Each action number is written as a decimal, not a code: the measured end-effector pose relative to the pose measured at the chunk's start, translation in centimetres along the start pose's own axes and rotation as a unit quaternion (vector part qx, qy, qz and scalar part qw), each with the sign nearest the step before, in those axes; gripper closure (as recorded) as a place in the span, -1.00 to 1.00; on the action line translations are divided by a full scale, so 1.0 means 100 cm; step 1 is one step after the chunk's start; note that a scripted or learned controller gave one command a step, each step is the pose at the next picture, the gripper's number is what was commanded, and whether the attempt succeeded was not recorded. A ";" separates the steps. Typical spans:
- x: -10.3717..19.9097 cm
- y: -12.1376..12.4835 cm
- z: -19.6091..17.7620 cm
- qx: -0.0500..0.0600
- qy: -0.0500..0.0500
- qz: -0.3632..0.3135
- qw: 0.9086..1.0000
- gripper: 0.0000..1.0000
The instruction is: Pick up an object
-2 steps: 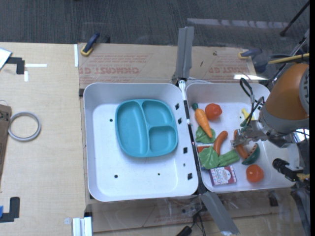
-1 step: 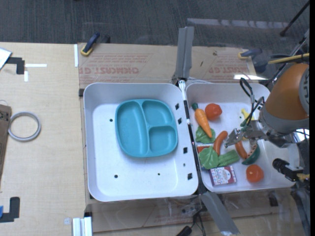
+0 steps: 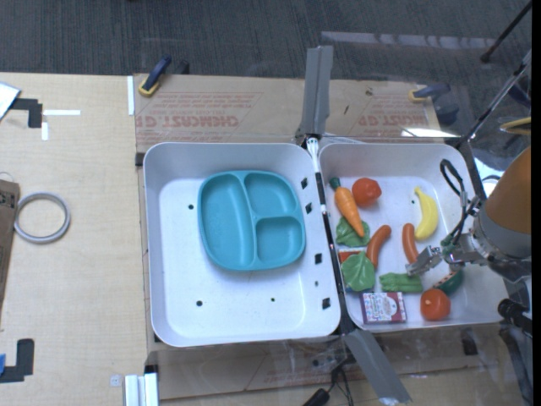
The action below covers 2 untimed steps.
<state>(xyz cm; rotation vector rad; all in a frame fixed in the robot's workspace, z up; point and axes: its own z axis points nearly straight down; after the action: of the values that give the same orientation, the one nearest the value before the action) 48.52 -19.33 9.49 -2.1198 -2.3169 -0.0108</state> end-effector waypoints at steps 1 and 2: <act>-0.018 0.047 0.003 0.002 -0.003 0.014 1.000 -1.00; -0.025 0.079 0.003 0.001 -0.004 -0.074 0.997 -1.00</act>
<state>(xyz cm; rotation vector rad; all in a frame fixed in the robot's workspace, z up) 56.61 -21.07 9.24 -1.9459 -2.4701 0.0005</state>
